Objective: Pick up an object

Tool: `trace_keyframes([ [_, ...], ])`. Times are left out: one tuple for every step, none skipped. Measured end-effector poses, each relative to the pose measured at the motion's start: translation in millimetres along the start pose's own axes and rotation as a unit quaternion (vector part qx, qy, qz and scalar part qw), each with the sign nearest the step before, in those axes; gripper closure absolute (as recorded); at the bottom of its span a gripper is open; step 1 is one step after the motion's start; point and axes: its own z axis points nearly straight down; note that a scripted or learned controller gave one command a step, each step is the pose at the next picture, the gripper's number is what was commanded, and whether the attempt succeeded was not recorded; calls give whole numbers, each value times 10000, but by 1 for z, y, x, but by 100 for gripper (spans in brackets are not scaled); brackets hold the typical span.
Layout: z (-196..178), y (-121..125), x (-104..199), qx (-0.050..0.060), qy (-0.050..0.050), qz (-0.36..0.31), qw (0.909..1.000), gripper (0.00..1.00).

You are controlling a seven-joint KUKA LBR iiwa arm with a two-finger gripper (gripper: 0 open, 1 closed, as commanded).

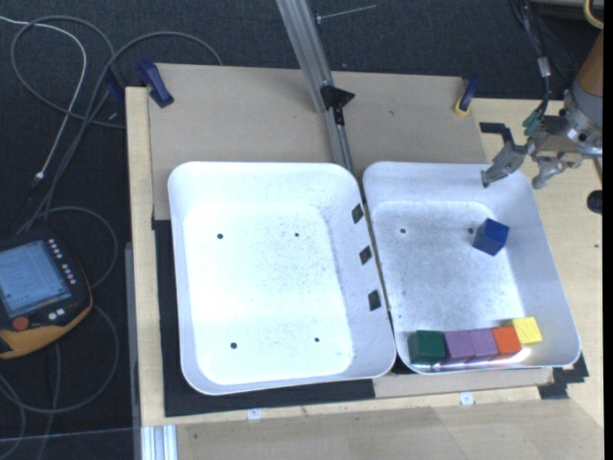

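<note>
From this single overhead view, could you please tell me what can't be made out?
- The hand: mostly beyond the right edge; its grip state is unreadable.
- Blue cube: too small to tell whether it sits flat or tilted.
- Green cube and row: lower faces hidden by the right bin rim.

Bench (249, 113): tan board top. Two white bins (263, 276) (460, 266) sit side by side, apparently on black matting (268, 393).
</note>
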Motion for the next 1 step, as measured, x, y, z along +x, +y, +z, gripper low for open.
trace_keyframes([
  [-50, 1, -4, -59, -17, -2, 10000, 0],
])
